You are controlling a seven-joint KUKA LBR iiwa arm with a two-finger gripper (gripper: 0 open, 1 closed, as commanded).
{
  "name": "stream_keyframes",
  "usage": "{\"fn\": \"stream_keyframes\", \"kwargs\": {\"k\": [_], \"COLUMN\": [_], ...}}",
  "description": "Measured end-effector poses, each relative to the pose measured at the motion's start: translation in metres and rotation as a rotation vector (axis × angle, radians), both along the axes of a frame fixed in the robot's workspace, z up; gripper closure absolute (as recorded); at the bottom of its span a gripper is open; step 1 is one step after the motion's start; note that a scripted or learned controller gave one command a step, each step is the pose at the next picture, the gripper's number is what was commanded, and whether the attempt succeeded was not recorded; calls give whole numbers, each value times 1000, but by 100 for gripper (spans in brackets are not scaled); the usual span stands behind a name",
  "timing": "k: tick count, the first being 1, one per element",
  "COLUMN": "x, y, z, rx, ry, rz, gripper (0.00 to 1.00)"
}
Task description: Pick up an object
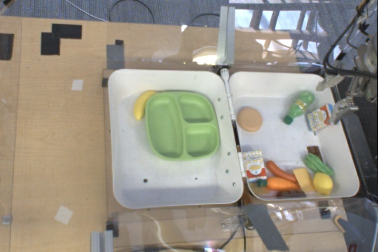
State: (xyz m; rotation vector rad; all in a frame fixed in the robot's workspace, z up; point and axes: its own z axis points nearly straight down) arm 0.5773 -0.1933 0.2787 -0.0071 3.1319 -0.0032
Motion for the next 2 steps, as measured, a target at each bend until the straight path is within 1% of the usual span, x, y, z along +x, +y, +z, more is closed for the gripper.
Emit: {"fn": "stream_keyframes", "kwargs": {"k": [1, 2], "x": [42, 84], "y": [14, 28], "z": [-137, -190], "rx": [6, 1], "ry": [14, -4], "rz": [-93, -91], "gripper": [0, 0]}}
